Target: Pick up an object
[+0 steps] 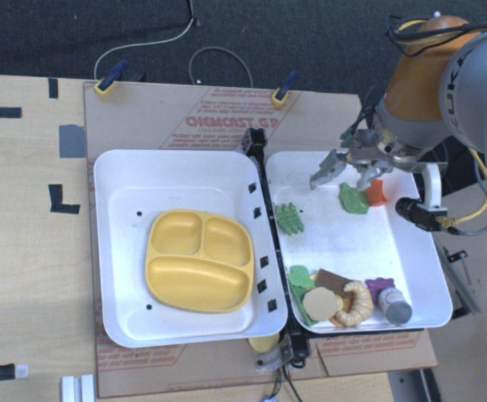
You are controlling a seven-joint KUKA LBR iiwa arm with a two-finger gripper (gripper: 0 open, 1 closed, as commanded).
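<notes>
one green toy lies just below the gripper, whose fingers are spread apart, grasping nothing.

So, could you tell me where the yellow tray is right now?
The yellow tray lies in the left bin, roughly at its middle, across the divider from the green toy in the right bin.

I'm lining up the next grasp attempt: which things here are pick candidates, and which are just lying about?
Job in hand:
- gripper, over the right bin
- green piece and orange piece just below it
- green toy mid-bin
- food toy pile at the near edge

Lying about:
- yellow divided plate in the left bin
- blue-and-yellow clamps
- cable
</notes>
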